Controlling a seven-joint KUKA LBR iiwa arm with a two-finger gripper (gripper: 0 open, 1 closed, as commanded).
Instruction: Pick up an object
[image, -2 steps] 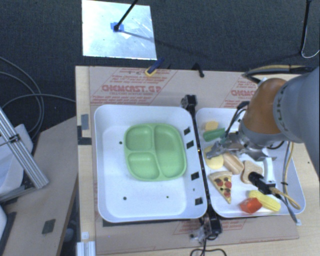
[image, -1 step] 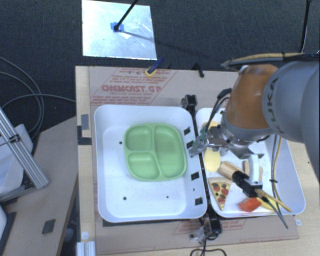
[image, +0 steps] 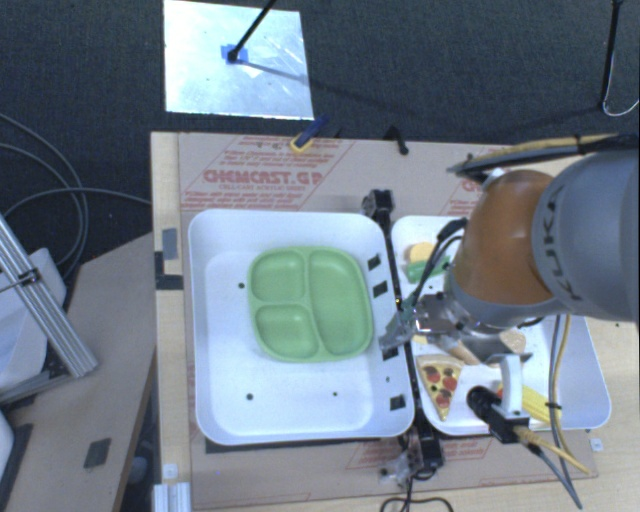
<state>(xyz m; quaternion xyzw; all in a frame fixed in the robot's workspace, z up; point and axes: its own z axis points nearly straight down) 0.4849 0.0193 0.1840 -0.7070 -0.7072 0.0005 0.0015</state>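
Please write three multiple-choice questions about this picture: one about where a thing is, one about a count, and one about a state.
1. Where does the green plastic divided plate lie?
A. in the left white bin
B. in the right white bin
C. on the cardboard

2. How many compartments does this plate have?
A. two
B. three
C. five

3. How does the toy pizza slice lie?
A. flat on the floor of the right bin
B. on the green plate
C. hanging over the divider

Answers: 1 A, the plate fills the middle of the left bin. 2 B, two ridges split it into three. 3 A, it lies flat below the grey and orange arm.
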